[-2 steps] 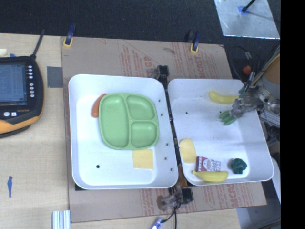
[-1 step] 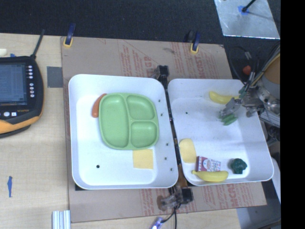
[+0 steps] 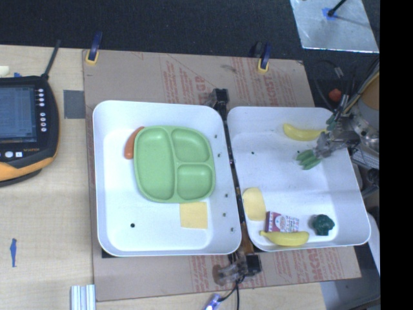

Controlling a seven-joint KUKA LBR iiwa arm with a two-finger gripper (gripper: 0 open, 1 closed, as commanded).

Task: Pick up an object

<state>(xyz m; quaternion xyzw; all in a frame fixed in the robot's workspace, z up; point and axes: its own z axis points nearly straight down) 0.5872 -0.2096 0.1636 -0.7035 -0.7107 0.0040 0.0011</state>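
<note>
The gripper [image 3: 321,148] hung over the upper right part of the right bin [image 3: 284,192], reaching in from the right edge, and its tip sat right at a small green object [image 3: 308,159] that lay on the bin floor. The green piece touched or nearly touched the tip, on its lower left side, but whether it was pinched there or merely lying under it could not be told. Just above and to the left of the gripper lay a yellow banana [image 3: 302,132], near the bin's far wall. Well apart from the tool, along the near edge of the same bin, were a pale yellow wedge [image 3: 253,203], a small red and white carton [image 3: 282,223], a second banana [image 3: 284,238] just below the carton, and a dark green broccoli piece [image 3: 322,224] to their right. The left bin [image 3: 113,225] held a green divided plate [image 3: 174,163], an orange-red item [image 3: 130,143] tucked against the plate's left rim, and a flat yellow square [image 3: 194,215] just below the plate. A handheld control pad [image 3: 26,128] rested on the bench to the far left.
</note>
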